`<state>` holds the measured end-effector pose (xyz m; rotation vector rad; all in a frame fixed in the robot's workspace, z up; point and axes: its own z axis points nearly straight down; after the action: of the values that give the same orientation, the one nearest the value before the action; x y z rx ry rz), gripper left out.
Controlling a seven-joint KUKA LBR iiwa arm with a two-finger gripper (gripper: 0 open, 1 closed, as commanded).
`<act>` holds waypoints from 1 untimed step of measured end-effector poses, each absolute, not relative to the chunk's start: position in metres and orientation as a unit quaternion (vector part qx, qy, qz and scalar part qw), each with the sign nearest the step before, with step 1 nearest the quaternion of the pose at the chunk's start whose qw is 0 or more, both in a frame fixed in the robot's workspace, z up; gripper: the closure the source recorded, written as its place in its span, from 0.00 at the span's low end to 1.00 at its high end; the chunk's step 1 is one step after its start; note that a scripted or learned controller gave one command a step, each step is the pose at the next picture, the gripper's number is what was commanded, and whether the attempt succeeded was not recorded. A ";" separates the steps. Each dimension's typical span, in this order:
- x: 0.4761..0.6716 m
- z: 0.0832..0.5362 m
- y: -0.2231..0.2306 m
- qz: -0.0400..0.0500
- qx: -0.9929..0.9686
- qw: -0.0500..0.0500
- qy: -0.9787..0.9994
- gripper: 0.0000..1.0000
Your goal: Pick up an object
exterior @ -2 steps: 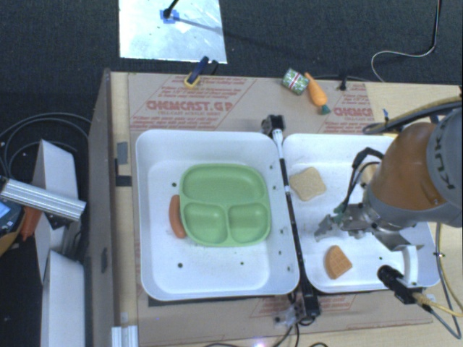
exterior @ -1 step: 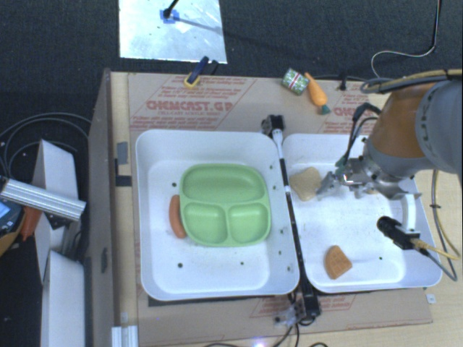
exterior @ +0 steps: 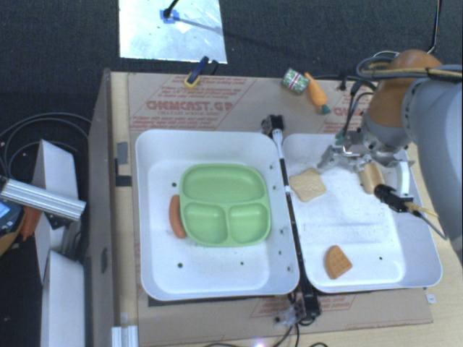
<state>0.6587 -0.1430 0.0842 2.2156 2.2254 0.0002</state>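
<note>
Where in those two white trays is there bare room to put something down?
Right bin: a bare stretch between the toast and the orange piece. Left bin: a strip along the near edge, below the green plate. Crowded: the right bin's far corner, where the arm reaches; the sausage beside the plate.

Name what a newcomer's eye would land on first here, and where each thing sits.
The green tray stands out most, in the middle of the left bin, with a sausage at its left edge. In the right bin, the toast lies near the divider and an orange piece near the front. The arm reaches over that bin's far right corner.
</note>
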 end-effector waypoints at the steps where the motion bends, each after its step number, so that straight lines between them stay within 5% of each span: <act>1: 0.670 0.122 -0.167 0.001 0.706 0.002 0.708 0.00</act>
<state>0.6695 -0.1671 0.1218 2.2155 2.2212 0.0028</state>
